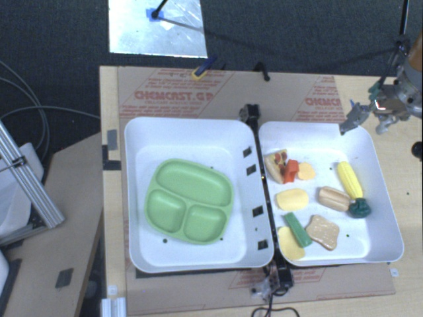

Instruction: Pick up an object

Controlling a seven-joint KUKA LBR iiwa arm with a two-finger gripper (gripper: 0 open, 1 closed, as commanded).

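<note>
In the right-hand shallow white plastic bin (380, 177), seen from the fixed overhead camera, I count a cluster of toy foods: a yellow plastic corn cob (349, 179) along the far right, a dark green broccoli-like lump (360, 209) touching its near end, a tan hot-dog bun (334, 199) just beside it, a slice of brown toast (322, 232) nearer the front, a green stick-shaped piece (297, 230) lying across a pale yellow disc (289, 243), a pale yellow oval piece (292, 199), and a red-and-orange jumble (288, 168) near the divider. No single item is designated; any of these serves as the pick target.

The left-hand white bin (142, 144) holds a light green three-compartment plate (189, 201), lying flat and, I judge, placed to receive items.

The grey two-finger gripper (365, 114) sits at the right bin's far right corner, above the rim and well apart from all the food. I see nothing between its fingers; how far open they are I cannot tell. My judgement: the pick is not yet begun, and the corn, lying nearest the gripper, looks the easiest to reach.
</note>
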